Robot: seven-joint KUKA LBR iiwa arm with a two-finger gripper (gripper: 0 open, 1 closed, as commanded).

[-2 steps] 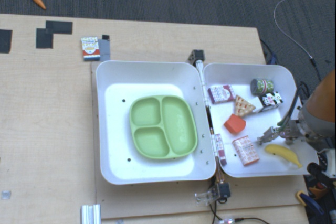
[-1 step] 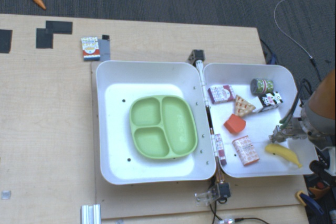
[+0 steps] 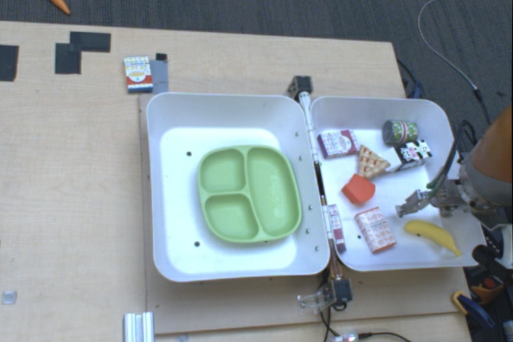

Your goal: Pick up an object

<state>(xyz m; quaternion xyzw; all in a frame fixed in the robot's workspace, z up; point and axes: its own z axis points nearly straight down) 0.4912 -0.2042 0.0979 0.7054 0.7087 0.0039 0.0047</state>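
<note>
The right bin (image 3: 433,114) holds several small things. Among them are a red block (image 3: 358,190), a yellow banana (image 3: 431,235), a pink snack box (image 3: 375,229), a pizza slice (image 3: 371,162), a purple carton (image 3: 338,143), a green can (image 3: 399,131) and a black-and-white carton (image 3: 414,151). My gripper (image 3: 410,204) hangs low over the right side of this bin, just above the banana's left end and to the right of the red block. I see nothing held in it.
In the left bin (image 3: 164,196) lies a green divided plate (image 3: 249,193). A small red-and-white box (image 3: 138,74) and black tape patches (image 3: 80,50) sit on the bench behind. A slim carton (image 3: 332,225) rests on the rim between the bins. Cables lie at the front edge.
</note>
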